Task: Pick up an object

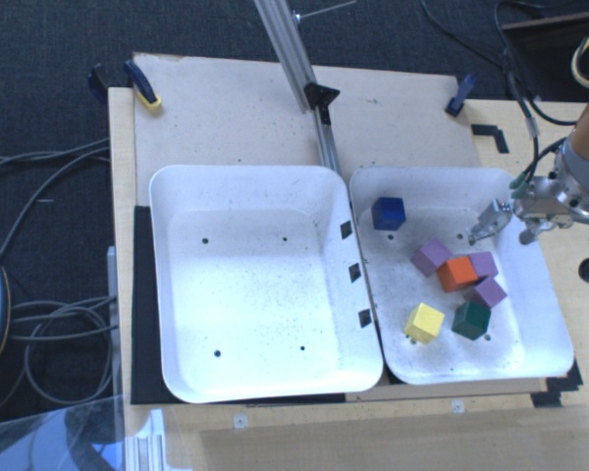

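End effector (493,222) hovering over right bin (555,332), fingers parted, gripping nothing. Approach step under way; next calls for descending onto orange block (458,273).

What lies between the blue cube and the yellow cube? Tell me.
In the camera view, a purple block lies roughly between the blue cube and the yellow cube, slightly right of the line; otherwise bare bin floor.

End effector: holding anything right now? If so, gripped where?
Nothing held. The end effector hangs over the right bin with no block between its fingers.
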